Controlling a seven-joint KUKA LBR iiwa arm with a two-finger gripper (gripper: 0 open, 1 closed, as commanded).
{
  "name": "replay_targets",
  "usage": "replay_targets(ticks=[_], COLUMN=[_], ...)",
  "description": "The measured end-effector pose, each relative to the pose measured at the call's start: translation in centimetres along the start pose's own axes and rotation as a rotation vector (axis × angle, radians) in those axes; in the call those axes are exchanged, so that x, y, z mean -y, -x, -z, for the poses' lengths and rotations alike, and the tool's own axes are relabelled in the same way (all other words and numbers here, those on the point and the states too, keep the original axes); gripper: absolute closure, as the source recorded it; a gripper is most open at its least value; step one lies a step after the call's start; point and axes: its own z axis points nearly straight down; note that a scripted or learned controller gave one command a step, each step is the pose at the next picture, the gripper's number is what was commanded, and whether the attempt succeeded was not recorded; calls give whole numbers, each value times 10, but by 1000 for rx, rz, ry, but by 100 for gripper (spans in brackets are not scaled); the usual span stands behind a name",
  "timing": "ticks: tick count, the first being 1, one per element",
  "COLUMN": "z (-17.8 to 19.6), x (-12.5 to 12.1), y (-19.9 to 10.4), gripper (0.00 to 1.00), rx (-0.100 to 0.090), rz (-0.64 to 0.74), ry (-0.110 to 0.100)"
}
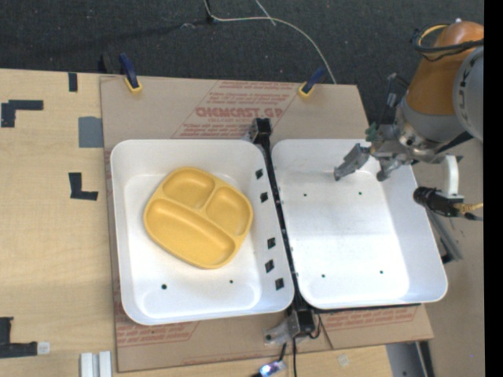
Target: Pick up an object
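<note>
Gripper [364,167] over right bin, fingers spread, nothing between them.

Near to far: cardboard sheet [236,108] sits under both bins on the bench. Left bin [126,234] holds a yellow divided plate [198,217], three compartments, lying flat, slightly toward the bin's back and well apart from the gripper. Right bin [357,242] sits just beside it, black divider [275,210] between. Gripper is at the right bin's back edge, arm [440,77] coming in from the right. Two blue-yellow clamps [130,75] pin the cardboard's far edge.
</note>
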Motion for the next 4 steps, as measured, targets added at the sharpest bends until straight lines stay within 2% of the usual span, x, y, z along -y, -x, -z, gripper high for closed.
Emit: replay_targets(ticks=[1, 2, 3, 4], z=[7, -46, -101, -113], x=[-3, 7, 0, -1], y=[0, -2, 3, 3], gripper=[0, 0, 0, 0], rx=[2, 2, 2, 4], rz=[3, 2, 3, 4], ry=[13, 8, 8, 13])
